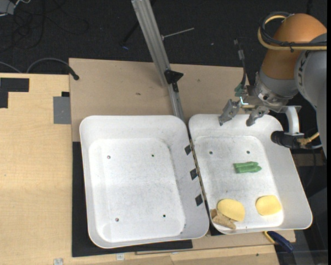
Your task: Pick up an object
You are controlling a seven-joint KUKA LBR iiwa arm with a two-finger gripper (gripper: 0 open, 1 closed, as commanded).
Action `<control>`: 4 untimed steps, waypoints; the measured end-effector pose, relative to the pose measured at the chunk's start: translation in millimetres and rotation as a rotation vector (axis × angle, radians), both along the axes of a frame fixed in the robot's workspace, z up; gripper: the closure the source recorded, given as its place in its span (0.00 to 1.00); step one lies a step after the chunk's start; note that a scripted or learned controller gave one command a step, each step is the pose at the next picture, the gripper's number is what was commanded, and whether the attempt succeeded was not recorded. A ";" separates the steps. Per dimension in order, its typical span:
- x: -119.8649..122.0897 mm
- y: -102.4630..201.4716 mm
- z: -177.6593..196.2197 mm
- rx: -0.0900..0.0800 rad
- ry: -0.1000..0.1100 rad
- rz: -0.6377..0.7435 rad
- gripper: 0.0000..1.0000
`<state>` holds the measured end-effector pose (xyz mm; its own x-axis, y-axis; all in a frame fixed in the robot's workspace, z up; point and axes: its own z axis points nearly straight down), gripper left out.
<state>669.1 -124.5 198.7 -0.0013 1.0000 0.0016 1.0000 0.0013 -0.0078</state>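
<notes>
Nearest us, 2 yellow pieces (231, 209) sit at the right bin's (298, 195) front edge. Green piece (247, 168) lies mid-bin, long axis left-right, below the gripper (241, 115), whose fingers are spread, holding nothing.

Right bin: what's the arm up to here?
The arm's gripper hangs over the far rim of the right bin, fingers spread, with nothing between them. It hasn't picked anything up. In that bin lie a green piece near the middle, two yellow pieces along the near edge, and a tan scrap beside the left one. The left bin sits alongside.
</notes>
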 end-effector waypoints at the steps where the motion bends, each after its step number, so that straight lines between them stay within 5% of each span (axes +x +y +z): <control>1: 1.1 0.2 3.3 -0.002 -0.005 0.003 0.00; 4: -1.1 -7.7 -108.9 -0.001 -0.002 0.001 0.00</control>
<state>667.9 -132.2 89.8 -0.0022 1.0000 0.0005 1.0000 0.0022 -0.0057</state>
